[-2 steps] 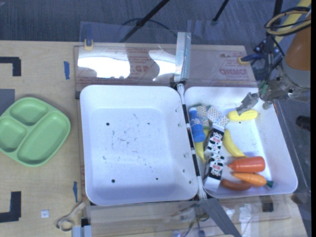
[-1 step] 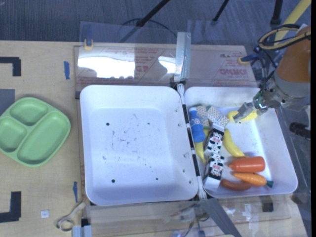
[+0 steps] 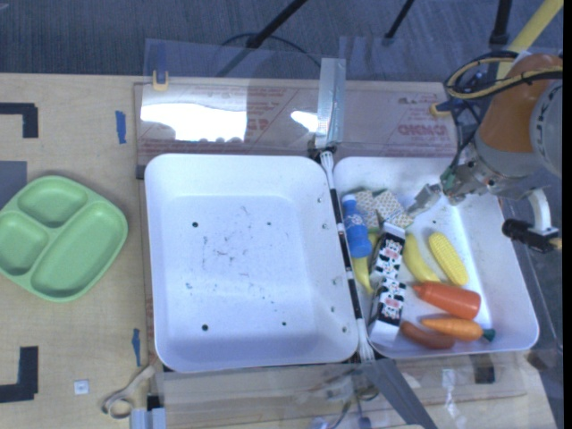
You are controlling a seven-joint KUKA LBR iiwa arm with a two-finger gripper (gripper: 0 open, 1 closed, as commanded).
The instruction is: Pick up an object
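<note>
Two white bins are seen side by side on the table [image 3: 71, 132], with the pincer [image 3: 427, 197] poised over the right bin [image 3: 518, 302].

The objects are gathered in the right bin: a blue bottle [image 3: 356, 231] along the left wall, a black-and-white box [image 3: 390, 271] beside it, a checked packet [image 3: 389, 206] near the back, a banana [image 3: 416, 259] and a corn cob [image 3: 447, 257] lying side by side, an orange-red bottle [image 3: 447, 299] and a carrot [image 3: 458, 328] toward the front. The pincer is held low just beside the checked packet; its fingers appear slightly apart, though the view is blurred there, and nothing is seen between them. The left bin [image 3: 241, 257] is marked by faint scuffs. A green divided plate [image 3: 58, 237] is set well apart at the table's left.
</note>
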